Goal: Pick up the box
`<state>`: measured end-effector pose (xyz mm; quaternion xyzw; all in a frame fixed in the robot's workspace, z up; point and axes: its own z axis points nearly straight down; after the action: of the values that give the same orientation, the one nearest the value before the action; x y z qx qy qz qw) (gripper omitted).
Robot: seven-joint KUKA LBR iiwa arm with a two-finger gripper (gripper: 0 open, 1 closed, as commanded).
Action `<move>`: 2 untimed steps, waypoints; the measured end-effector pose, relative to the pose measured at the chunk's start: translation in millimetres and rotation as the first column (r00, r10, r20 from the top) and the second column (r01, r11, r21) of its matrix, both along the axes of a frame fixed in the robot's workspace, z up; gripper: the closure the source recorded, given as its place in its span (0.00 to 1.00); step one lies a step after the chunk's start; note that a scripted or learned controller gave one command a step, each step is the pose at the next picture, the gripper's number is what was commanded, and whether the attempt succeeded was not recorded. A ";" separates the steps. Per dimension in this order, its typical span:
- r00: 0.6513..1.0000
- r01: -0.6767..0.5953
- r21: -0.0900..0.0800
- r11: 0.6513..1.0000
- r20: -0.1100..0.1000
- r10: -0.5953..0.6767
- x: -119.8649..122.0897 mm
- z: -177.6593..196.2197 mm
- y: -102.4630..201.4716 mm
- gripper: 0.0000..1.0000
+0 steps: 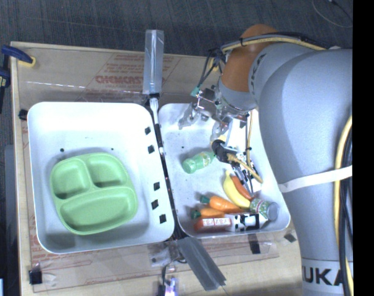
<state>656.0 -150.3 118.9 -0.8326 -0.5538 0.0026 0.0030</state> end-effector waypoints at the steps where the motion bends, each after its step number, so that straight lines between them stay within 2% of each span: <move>1: 1.000 0.009 -0.001 1.000 0.000 -0.009 -61.2 -29.9 31.3 0.00; 2: 0.997 -0.071 -0.001 0.997 0.002 0.071 -20.8 71.5 98.1 0.00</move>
<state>635.2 -52.2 190.5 -0.8125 -0.5830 0.0020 0.0017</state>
